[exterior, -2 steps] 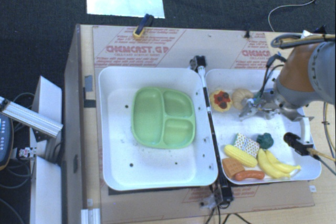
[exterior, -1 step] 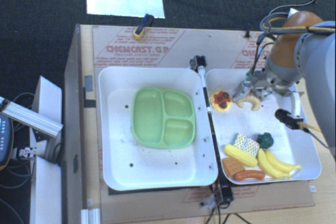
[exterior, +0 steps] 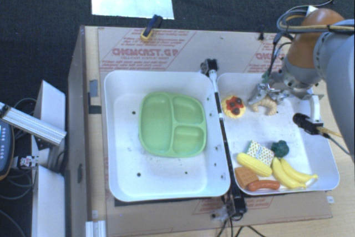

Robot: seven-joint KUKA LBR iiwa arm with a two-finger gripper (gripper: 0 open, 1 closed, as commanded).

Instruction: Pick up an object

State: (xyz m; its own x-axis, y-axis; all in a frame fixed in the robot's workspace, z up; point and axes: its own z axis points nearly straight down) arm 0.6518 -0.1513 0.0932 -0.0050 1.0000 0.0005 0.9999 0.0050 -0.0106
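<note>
My gripper (exterior: 265,96) is low over the far part of the right bin (exterior: 327,166), right at a tan croissant-like toy (exterior: 268,106) that lies under its metal fingers. A yellow and red pizza-slice toy (exterior: 233,106) lies just left of it. Toward the bin's near end sit a checkered yellow piece (exterior: 258,150), a green broccoli toy (exterior: 279,148), a corn cob (exterior: 253,164), two bananas (exterior: 291,174), a toast slice (exterior: 244,176) and a red sausage (exterior: 263,185).
The left bin (exterior: 125,175) holds a green divided plate (exterior: 172,124). A black bar (exterior: 218,114) runs along the seam between the bins. A black cable clip (exterior: 306,122) juts over the right bin's right side, below the arm.
</note>
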